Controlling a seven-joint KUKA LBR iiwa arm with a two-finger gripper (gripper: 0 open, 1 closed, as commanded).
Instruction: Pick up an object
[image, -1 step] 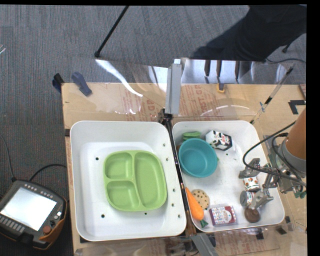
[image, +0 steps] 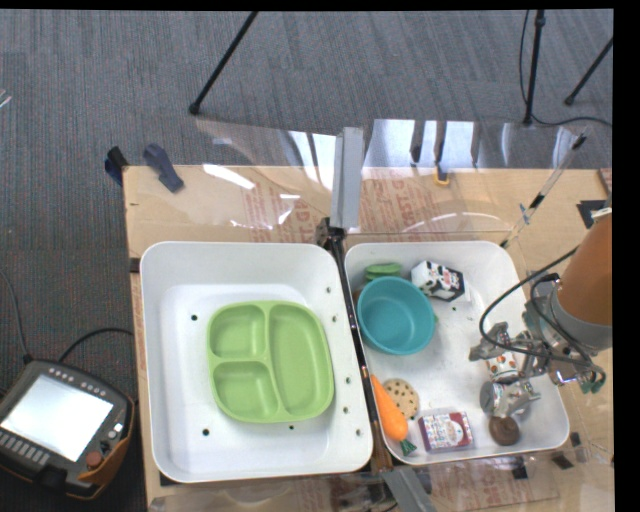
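Bins sat side by side on the bench: the left bin (image: 165, 300) carried a green divided plate (image: 270, 361), and the right bin (image: 470, 255) carried the loose objects. At its far side lay a teal bowl (image: 396, 315), a small green lid (image: 383, 271) just behind it, and a black-and-white carton (image: 438, 280) beside that. Along the near edge lay an orange carrot (image: 389, 409), a speckled cookie (image: 404, 396), a red packet (image: 445, 431) and a brown round object (image: 504, 431). The gripper (image: 510, 392) hung low over the right bin's near right corner, just above the brown object; whether its fingers were spread or pressed together could not be told, and nothing was seen between them
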